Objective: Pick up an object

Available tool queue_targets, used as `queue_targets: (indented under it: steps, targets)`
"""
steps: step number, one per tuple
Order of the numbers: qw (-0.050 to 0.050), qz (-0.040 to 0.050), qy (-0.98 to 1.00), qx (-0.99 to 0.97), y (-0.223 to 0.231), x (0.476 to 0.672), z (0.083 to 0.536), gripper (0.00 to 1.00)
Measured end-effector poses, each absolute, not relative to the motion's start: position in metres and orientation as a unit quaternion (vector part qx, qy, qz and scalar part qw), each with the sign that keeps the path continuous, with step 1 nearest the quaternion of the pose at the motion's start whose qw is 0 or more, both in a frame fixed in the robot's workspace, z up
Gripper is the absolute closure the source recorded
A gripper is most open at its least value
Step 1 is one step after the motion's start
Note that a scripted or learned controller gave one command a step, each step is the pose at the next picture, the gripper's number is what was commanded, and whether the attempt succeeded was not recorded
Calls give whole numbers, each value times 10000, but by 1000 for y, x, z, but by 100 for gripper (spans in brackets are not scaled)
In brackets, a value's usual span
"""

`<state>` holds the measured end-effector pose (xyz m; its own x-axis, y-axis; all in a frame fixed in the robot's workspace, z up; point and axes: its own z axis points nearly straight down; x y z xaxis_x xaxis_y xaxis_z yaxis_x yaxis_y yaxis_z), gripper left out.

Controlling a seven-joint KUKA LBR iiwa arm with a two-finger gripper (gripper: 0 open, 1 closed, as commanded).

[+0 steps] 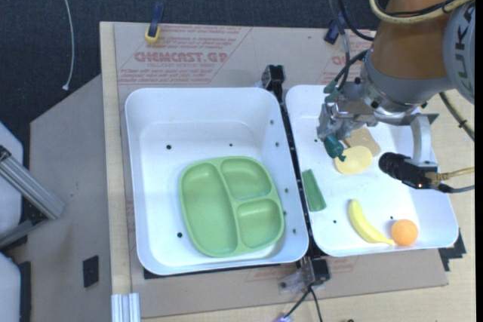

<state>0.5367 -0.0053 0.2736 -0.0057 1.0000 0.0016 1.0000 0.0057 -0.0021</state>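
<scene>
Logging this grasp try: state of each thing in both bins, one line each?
green divided plate: flat in left bin, nothing in its compartments
green block: lying at right bin's left wall
banana: lying flat, free
orange: resting beside banana's tip
pale yellow piece: lying just below gripper

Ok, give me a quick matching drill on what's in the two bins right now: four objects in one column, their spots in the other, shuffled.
Objects:
1. green divided plate
2. banana
3. orange ball
4. green block

Places:
A. right bin, near corner, beside the banana's tip
B. left bin, near half
C. right bin, along its left wall by the divider
D. right bin, near edge, between the green block and the orange ball

Pairs: 1-B, 2-D, 3-A, 4-C
</scene>
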Motion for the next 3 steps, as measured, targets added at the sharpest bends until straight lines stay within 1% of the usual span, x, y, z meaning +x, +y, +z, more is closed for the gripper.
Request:
queue_targets:
  steps: [2,3]
  targets:
    - [22,15,-7086,-7056,86,541,236,100]
    - [13,11,-7074,-7068,83,542,237,0]
